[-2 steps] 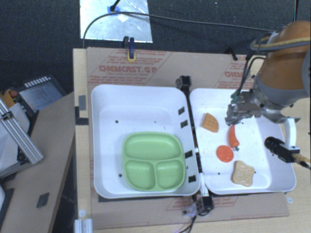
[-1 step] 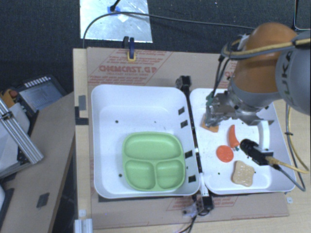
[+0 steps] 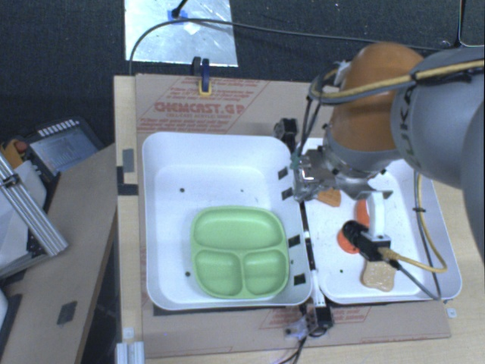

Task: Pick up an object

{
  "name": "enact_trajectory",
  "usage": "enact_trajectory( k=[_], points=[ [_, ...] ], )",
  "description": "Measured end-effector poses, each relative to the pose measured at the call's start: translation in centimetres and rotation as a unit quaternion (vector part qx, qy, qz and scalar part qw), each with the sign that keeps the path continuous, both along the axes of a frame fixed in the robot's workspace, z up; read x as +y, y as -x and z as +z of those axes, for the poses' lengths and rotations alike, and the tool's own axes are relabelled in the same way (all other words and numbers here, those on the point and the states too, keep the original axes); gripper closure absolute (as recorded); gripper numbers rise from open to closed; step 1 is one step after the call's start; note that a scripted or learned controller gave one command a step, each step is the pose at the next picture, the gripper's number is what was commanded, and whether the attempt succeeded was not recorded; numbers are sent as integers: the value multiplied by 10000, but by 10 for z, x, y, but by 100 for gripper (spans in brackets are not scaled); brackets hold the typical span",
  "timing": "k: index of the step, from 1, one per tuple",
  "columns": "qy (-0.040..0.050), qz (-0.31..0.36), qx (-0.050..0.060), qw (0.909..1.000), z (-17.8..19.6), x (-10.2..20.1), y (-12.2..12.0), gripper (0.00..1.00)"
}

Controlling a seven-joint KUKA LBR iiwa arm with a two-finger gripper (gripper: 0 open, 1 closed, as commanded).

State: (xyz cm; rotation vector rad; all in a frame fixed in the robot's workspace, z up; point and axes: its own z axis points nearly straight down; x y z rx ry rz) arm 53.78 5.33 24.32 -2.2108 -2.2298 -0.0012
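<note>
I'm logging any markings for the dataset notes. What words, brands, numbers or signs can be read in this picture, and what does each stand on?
"CHEMCAST G P": large red print on the brown cardboard sheet under the bins; the last letters are unsure.
Smaller red lines above and below it: too blurred to read.
Red print on the cardboard's front edge: too small to read.
Letters on the grey arm, near its orange band: partly seen, possibly "UK", unclear.

Plainly a robotics lab: grey industrial arm (image 3: pixel 447 120) over two white bins (image 3: pixel 163 203) on a cardboard-covered bench (image 3: pixel 220 105), loose cables (image 3: pixel 182 25), aluminium framing (image 3: pixel 30 211), black cloth backdrop (image 3: pixel 61 44).
</note>
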Motion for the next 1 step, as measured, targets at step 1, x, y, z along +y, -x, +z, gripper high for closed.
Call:
enact_trajectory(
  k=[1],
  points=[
    [1,2,-6,10000,-9,42,-2,100]
  ],
)
